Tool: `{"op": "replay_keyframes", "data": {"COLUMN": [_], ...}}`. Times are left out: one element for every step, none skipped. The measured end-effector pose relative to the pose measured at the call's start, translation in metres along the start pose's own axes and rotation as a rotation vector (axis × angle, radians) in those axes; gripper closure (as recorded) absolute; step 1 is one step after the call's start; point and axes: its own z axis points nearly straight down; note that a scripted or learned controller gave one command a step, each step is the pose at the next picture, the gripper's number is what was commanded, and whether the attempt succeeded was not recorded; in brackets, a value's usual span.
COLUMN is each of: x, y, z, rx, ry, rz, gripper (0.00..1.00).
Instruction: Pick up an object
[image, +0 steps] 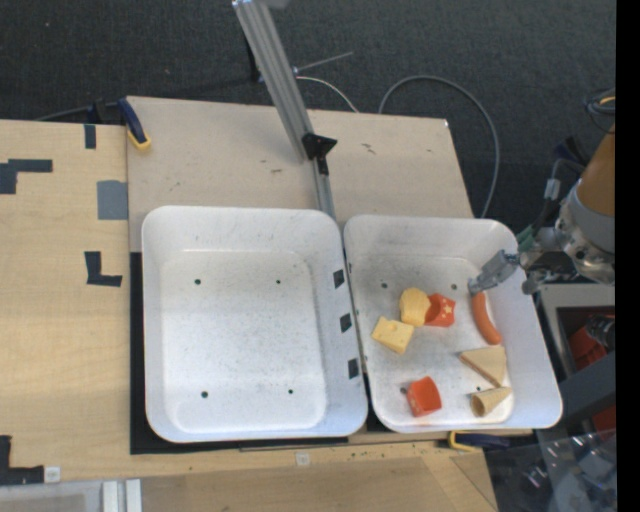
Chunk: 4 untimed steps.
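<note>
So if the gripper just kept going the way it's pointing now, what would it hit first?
Probably the sausage: the gripper sits over the right bin just above that piece's upper end. Its height over the bin is unclear from this slanted view.

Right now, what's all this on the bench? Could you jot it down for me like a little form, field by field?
Bins: two shallow white bins side by side, left bin and right bin
Right bin contents: sausage, two yellow cheese-like blocks, two red pieces, tan wedge, small tan cone
Arm: reaches in from the right
Gripper: over the right bin's far right part, just above the sausage
Holding anything: nothing seen between its fingers
</note>
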Motion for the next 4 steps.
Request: {"op": "replay_keyframes", "data": {"x": [0.0, -0.003, -0.001, 0.009], "y": [0.0, -0.009, -0.014, -0.014], "z": [0.0, 0.048, 0.093, 0.142], "rx": [0.0, 0.005, 0.005, 0.006], "ry": [0.0, 0.0, 0.001, 0.001], "rz": [0.0, 0.002, 0.001, 0.001], "gripper": [0.0, 0.0, 0.0, 0.0]}}
